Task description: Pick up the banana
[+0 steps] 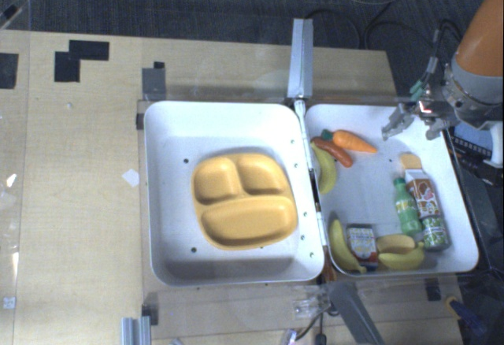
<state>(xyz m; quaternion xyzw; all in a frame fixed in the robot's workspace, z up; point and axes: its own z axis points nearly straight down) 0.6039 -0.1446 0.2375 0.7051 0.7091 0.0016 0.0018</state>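
Three bananas lie in the right bin (465, 202). One greenish-yellow banana (325, 169) rests along the bin's left wall, below a red chili (331, 151). A second banana (343, 244) curves in the near left corner, and a third banana (402, 260) lies along the near wall. My gripper (413, 127) hangs over the bin's far right corner, well away from all the bananas. Its fingers (392, 127) are spread open with nothing between them.
An orange carrot (354, 142) lies at the far left of the right bin. A green bottle (407, 208), a brown carton (428, 203) and a small can (361, 240) sit among the near bananas. The left bin (165, 178) holds a yellow divided tray (242, 198).
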